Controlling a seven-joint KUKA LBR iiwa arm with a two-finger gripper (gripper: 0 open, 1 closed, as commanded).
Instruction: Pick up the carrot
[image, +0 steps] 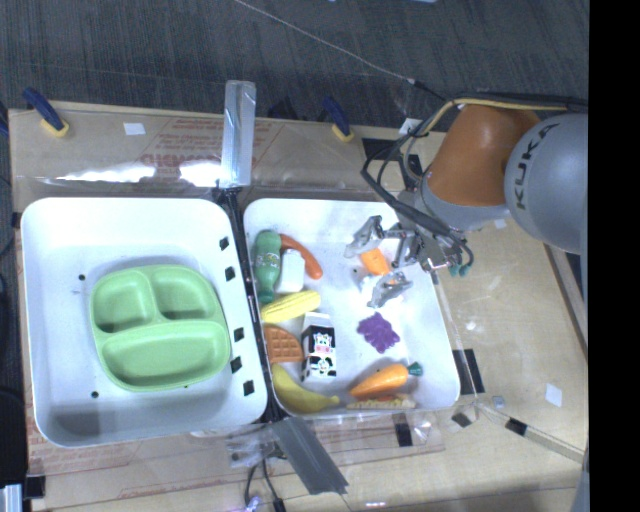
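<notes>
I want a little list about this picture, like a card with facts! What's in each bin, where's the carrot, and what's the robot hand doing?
left bin: a green tray with three sections
right bin: toy foods, among them a banana, corn, purple grapes and a small milk carton
carrot: lying near the right bin's front edge, leaf end pointing right
gripper: over the right bin's back part, fingers open around a small orange piece
carrot picked up: not yet
</notes>
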